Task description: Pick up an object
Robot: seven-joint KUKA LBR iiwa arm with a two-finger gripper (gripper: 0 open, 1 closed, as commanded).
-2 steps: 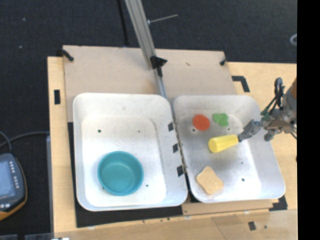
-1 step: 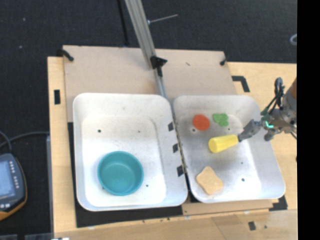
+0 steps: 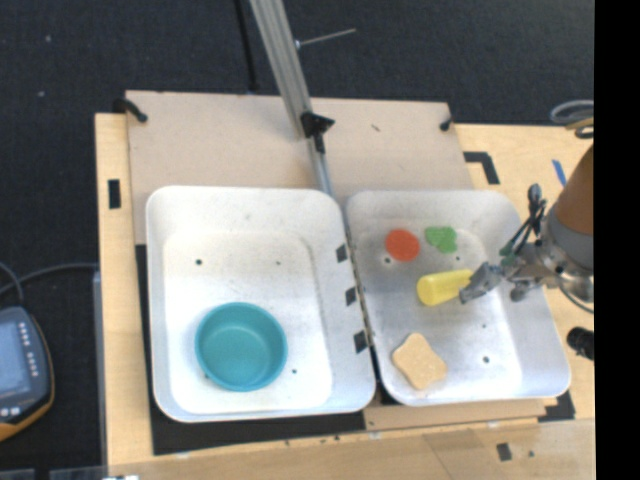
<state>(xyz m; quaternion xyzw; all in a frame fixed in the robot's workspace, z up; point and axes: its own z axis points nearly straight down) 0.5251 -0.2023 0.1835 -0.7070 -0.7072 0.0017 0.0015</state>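
The gripper (image 3: 480,282) sits in the right bin (image 3: 520,368) touching the yellow piece (image 3: 438,288); whether it grips, I cannot tell.

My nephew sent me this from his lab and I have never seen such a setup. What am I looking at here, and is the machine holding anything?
This is one picture from a camera fixed above a workbench, looking down at a slant. On the bench sit two shallow white bins side by side. The left bin holds a teal bowl. The right bin holds four small things: a red disc, a green piece, a yellow object and a tan sponge-like block.

The machine reaching in from the right is a robot arm, grey with an orange band. At its end is a gripper with two fingers, used for pinching things. Its tip sits right beside the yellow object, seemingly touching its right end. I cannot tell whether it actually grips it, so nothing is clearly held.
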